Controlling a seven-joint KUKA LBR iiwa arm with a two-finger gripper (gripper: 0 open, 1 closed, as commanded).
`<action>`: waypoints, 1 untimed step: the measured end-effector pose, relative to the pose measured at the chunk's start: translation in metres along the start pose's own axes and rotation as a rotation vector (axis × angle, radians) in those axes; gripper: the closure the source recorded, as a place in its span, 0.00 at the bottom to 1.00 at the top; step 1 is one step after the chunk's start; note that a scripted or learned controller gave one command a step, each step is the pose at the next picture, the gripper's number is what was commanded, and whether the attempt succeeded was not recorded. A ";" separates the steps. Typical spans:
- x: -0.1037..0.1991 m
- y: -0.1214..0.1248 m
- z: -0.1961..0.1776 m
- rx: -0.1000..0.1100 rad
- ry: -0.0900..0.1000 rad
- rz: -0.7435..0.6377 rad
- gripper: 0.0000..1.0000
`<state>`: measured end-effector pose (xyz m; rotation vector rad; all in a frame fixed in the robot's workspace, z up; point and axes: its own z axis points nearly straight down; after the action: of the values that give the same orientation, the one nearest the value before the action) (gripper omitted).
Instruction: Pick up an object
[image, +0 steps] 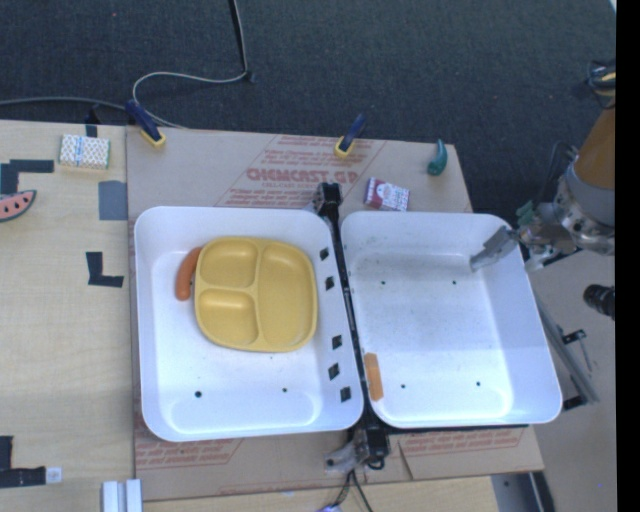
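Note:
A yellow divided plate (255, 293) lies in the left bin (160, 400). An orange sausage-shaped piece (184, 274) rests against the plate's left side. A second small orange piece (373, 375) lies at the left wall of the right bin (520, 400). My gripper (497, 248) hangs over the right bin's upper right corner, reaching in from the right, with one grey finger pointing down-left. Nothing shows between its fingers.
On the cardboard behind the bins lie a small red-and-white packet (386, 194), a yellow-blue clamp (350, 136), another clamp (146, 122) and a teal clip (437, 158). Black clips (336, 315) run along the seam between the bins. A watermelon-slice toy (15, 205) sits far left.

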<state>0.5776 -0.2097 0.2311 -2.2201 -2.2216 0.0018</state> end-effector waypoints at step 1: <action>0.052 0.003 0.072 0.001 0.002 -0.001 0.00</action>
<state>0.5809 -0.1575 0.1589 -2.2176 -2.2211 0.0015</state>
